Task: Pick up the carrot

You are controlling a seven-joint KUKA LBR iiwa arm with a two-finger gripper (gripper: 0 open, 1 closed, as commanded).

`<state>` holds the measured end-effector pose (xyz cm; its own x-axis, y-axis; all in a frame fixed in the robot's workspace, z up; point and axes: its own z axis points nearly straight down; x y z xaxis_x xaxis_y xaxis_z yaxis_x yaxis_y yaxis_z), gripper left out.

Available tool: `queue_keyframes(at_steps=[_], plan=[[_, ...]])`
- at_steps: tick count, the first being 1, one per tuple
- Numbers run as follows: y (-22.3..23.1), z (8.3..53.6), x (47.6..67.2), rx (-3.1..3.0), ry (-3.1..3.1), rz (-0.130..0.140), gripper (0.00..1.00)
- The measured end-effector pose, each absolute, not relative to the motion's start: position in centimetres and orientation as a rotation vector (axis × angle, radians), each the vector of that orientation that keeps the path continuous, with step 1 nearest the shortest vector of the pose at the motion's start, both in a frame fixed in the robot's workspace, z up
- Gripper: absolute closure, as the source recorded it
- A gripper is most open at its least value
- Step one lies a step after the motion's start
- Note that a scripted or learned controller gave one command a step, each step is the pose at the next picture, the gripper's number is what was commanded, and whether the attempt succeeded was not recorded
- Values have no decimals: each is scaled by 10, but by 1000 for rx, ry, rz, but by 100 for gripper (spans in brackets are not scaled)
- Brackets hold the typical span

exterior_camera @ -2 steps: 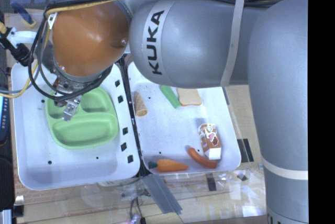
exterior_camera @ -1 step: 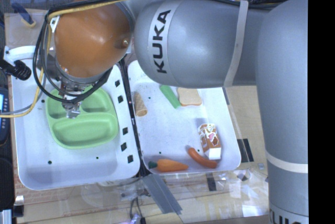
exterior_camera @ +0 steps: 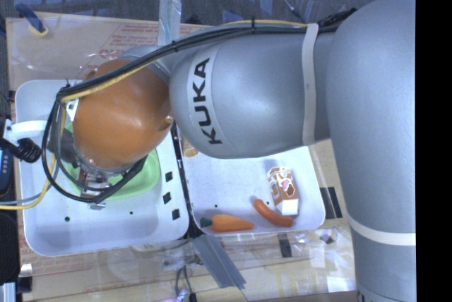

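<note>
The carrot (exterior_camera: 227,224), orange with a green stub end, lies at the near edge of the right bin (exterior_camera: 212,188). The arm stretches from the right across both bins, and its orange wrist band sits over the left bin (exterior_camera: 42,223). My gripper (exterior_camera: 95,189) hangs below that band, over the left bin and well to the left of the carrot. The wrist and cables hide most of it.
A green object (exterior_camera: 145,177) lies in the left bin, partly under the wrist. In the right bin an orange-red sausage-like item (exterior_camera: 272,214) and a small colourful box (exterior_camera: 282,189) lie just right of the carrot. The arm's bulk covers the far halves of both bins.
</note>
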<state>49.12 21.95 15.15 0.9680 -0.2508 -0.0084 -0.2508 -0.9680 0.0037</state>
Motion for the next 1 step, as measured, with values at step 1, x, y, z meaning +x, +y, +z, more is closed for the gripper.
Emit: queue_keyframes(at_steps=[1], plan=[[219, 300, 516, 3132, -311, 16, 100]])
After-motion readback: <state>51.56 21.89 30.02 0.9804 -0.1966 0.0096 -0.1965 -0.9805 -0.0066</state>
